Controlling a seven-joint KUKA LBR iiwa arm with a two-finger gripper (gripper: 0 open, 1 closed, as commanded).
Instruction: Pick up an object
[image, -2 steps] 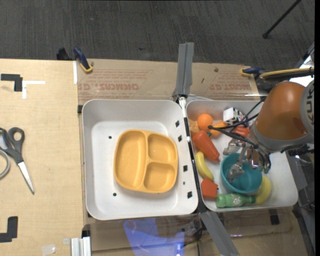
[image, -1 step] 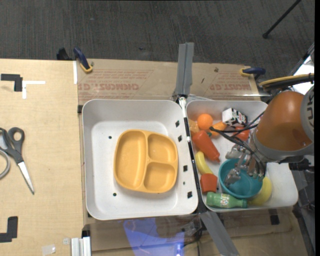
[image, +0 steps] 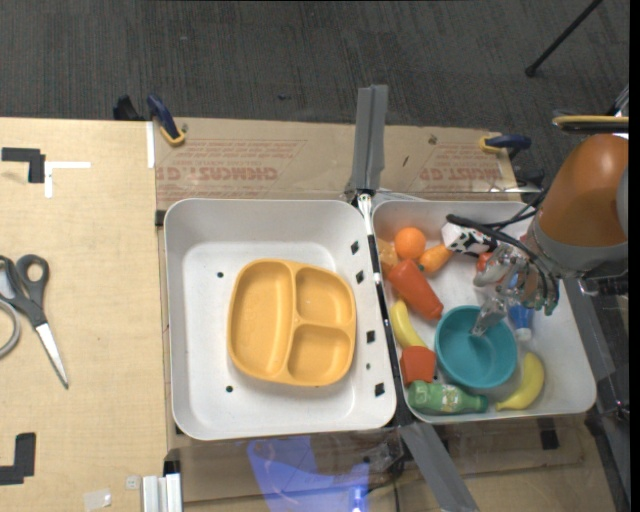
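The right bin (image: 570, 385) holds several objects. A teal bowl (image: 470, 358) sits near its front, with a yellow banana (image: 529, 383) to its right and a green bottle (image: 447, 400) lying in front of it. An orange ball (image: 409, 243), a red-orange bottle (image: 415, 289), a second yellow banana (image: 402, 324) and a small red piece (image: 419, 364) lie along the bin's left side. A black and white item (image: 463, 240) lies at the back. My gripper (image: 492, 318) hangs over the bowl's far rim, its tip just inside the bowl. A small blue object (image: 520, 319) lies beside it.
The left bin (image: 195, 290) holds a yellow divided plate (image: 293, 322). Scissors (image: 36, 312) lie on the wooden bench at far left. Blue clamps (image: 165, 118) (image: 510, 143) grip the cardboard behind the bins. The grey and orange arm (image: 590, 205) overhangs the right bin's back corner.
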